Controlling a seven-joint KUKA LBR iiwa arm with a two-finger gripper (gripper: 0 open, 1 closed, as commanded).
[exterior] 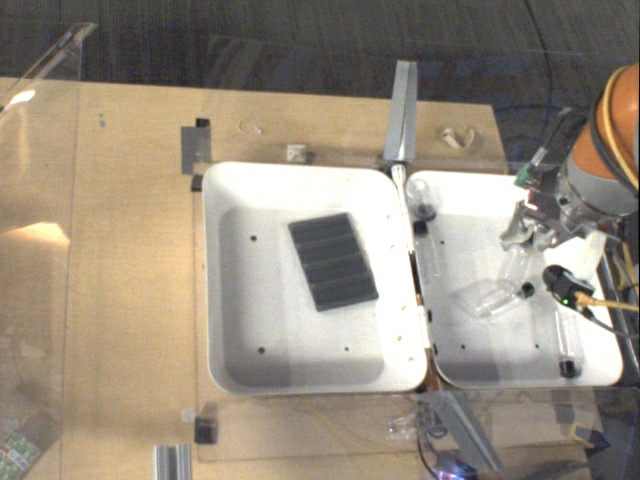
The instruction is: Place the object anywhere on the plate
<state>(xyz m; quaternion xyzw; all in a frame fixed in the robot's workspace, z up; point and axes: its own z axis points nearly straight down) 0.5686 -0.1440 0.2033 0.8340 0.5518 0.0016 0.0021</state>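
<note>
The bench [120, 298] was a pale wood-grain surface occupying most of the frame, with dark carpet-like flooring along the top edge. A clear plastic sheet lay over the left part of the bench, catching a bright reflection at mid-left.

Two shallow white bins with rounded corners sat side by side. The left bin [225, 268], at frame centre, had smooth, matte walls and held a dark grey rectangular plate [333, 261]. The plate was flat, ribbed into several parallel bands across its width, and lay tilted with its long axis running from upper left to lower right. It rested on the bin floor, apart from all four walls.

The right bin [450, 358] held a transparent object [495, 299], glassy and rounded, lying on its side near the middle of that bin. Its outline was faint against the white floor and its exact shape could not be determined. It was in the right bin, well apart from the plate.

The arm entered at the right edge, its orange band visible at upper right. The gripper [535, 230] hung over the upper right part of the right bin, just above the transparent object. Whether the gripper was spread or pressed together could not be determined, nor whether it touched the object.

A grey metal bar [403, 110] stood behind the junction of the bins.
</note>
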